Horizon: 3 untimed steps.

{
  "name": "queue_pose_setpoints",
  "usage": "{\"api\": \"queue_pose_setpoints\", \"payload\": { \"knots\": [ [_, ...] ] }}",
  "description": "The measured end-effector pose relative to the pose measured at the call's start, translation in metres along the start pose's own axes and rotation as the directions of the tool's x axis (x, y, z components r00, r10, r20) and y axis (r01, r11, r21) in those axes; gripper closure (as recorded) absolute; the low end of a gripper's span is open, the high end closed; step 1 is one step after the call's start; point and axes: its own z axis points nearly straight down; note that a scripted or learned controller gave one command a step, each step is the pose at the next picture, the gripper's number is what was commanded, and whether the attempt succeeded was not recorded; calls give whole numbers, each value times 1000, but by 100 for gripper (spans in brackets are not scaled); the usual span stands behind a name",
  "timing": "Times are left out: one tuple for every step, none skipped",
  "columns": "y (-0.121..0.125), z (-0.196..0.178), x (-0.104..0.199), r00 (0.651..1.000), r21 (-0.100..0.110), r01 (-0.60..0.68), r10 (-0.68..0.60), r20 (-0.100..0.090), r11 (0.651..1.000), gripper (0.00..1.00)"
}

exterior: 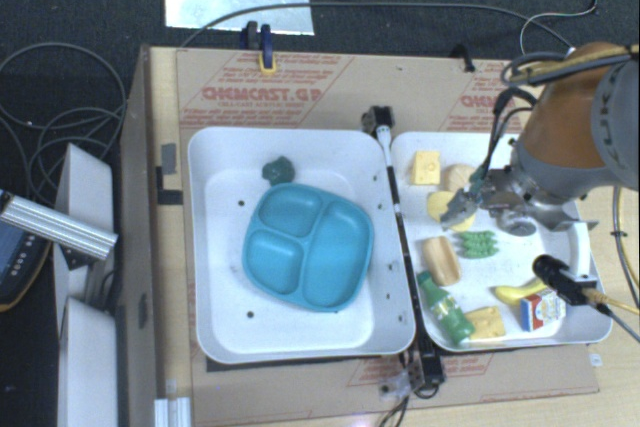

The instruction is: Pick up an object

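My gripper [462, 208] hangs low over the upper middle of the right bin [575, 340], with the grey arm and its orange band behind it to the right. It sits right over a yellow rounded piece [438, 205] and just above a green bumpy toy [478, 244]. A pale lump [456, 177] and a yellow cheese block [427, 167] lie just up-left of it. I see nothing lifted off the bin floor.
The right bin also holds a tan bread piece [441, 260], a green bottle [446, 311], a cheese wedge [488, 323], a banana [519, 292] and a small carton [541, 313]. The left bin [215, 315] holds a blue divided plate [305, 248] and a dark teal object [279, 171].
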Motion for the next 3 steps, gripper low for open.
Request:
{"api": "queue_pose_setpoints", "payload": {
  "knots": [
    [13, 90, -42, 1000, -2, 1, -1, 1, 1000, 0],
    [91, 95, -35, 1000, -12, 1, -1, 1, 1000, 0],
    [124, 97, -10, 1000, 30, -10, 10, 3, 1000, 0]
  ]
}}
